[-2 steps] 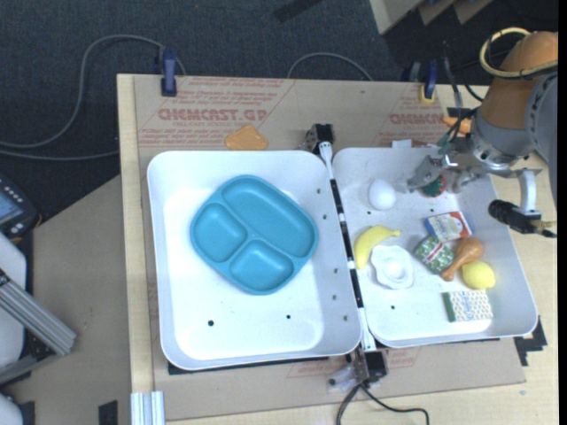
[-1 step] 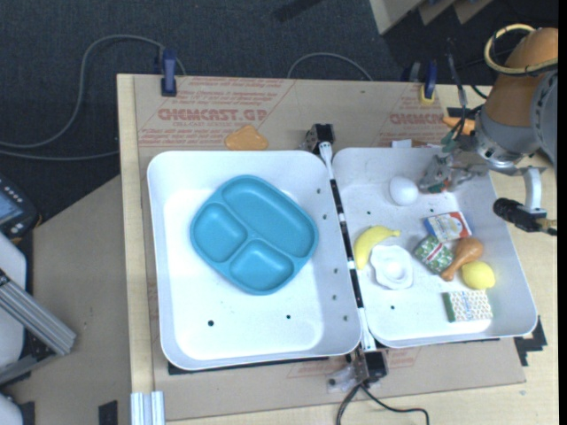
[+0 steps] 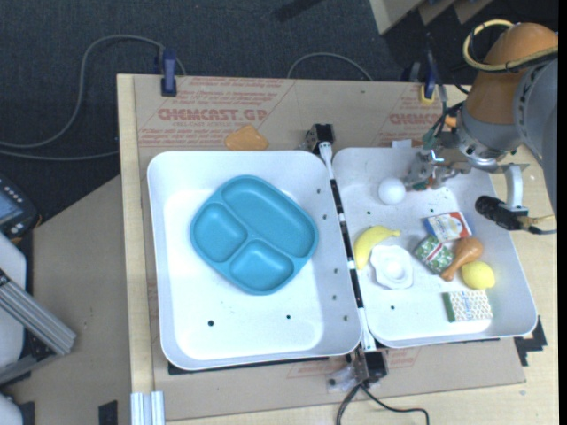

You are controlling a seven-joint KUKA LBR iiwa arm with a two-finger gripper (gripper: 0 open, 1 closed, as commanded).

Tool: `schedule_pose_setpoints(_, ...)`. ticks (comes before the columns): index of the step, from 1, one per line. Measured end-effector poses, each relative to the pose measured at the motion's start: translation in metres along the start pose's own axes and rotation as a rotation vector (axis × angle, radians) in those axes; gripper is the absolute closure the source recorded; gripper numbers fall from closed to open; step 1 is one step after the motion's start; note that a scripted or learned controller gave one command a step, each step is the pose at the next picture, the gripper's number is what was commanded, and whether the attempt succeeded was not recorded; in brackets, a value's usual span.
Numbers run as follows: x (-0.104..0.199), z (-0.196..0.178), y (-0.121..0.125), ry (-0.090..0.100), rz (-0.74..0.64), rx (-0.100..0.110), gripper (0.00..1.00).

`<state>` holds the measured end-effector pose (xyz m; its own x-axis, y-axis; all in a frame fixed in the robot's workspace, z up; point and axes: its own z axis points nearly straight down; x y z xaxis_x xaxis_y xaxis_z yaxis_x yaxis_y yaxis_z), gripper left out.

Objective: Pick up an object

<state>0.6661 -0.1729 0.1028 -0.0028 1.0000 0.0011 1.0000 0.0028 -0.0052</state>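
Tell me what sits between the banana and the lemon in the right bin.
In the camera view, between the banana and the lemon lie a white cup-like piece, a green-and-white packet and an orange drumstick-shaped toy.

A robotics lab bench.
A grey-and-orange arm (image 3: 505, 78) reached over two white bins (image 3: 177, 326) on a printed board (image 3: 213, 113), with loose cables (image 3: 71, 69) trailing across dark carpet (image 3: 53, 16).

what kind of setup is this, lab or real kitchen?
Likely a lab test bench: two white bins on a board over dark carpet, loose cables on the floor, and toy food such as a banana for the arm.
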Motion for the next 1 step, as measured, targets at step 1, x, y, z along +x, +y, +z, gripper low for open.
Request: schedule_pose_setpoints(1,0.0493,0.0001,-0.0009,0.000,0.000,0.005,1.00)
